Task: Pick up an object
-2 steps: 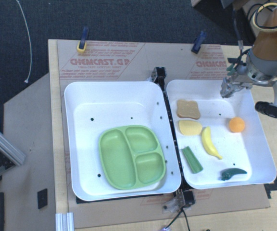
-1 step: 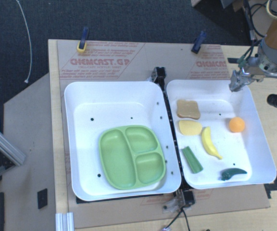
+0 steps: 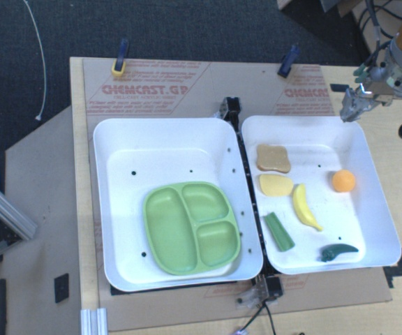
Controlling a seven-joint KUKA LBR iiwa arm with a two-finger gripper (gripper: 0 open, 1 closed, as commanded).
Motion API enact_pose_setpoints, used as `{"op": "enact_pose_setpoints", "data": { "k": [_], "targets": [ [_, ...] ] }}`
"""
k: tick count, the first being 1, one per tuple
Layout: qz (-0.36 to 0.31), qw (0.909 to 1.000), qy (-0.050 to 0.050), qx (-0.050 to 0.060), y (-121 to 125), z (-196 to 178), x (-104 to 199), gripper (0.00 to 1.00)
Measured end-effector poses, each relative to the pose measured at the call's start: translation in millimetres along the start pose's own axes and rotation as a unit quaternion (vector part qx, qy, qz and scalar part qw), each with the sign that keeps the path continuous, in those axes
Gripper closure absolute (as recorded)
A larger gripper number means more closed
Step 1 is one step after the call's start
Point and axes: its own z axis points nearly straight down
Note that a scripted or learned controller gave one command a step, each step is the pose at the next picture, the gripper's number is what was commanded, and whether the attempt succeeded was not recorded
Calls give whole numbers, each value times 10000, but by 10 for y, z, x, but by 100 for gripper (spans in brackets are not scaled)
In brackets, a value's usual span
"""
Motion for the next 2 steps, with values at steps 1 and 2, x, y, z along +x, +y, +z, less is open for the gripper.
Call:
{"op": "enact_pose_setpoints", "data": {
  "k": [1, 2],
  "targets": [
    [-17, 10000, 18, 41, 13, 45, 503, 100],
    [-22, 10000, 25, 44, -4, 109, 1072, 100]
  ]
}}
